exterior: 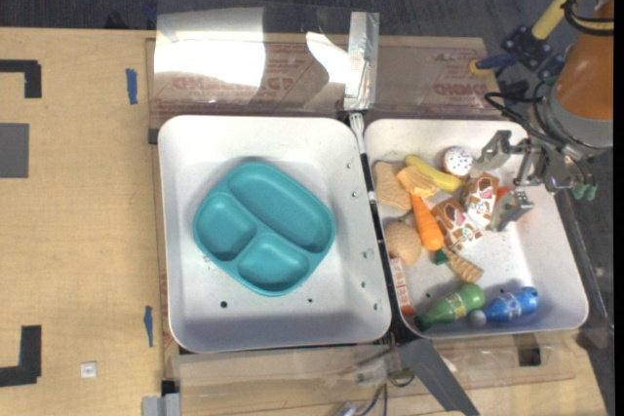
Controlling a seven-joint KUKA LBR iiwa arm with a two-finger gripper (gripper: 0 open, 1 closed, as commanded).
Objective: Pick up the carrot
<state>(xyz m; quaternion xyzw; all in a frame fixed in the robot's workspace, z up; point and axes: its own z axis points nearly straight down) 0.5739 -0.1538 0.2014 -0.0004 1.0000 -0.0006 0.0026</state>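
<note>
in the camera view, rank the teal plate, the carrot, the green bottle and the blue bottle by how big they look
1. teal plate, by far the largest
2. green bottle, blue bottle and carrot look about alike in length; I would not rank them, though the carrot looks slimmest.

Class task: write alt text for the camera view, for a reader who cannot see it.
An orange carrot lies among toy foods in the right white bin, with the robot's gripper hovering over the bin's upper right, apart from the carrot. The left white bin holds a teal divided plate.
</note>
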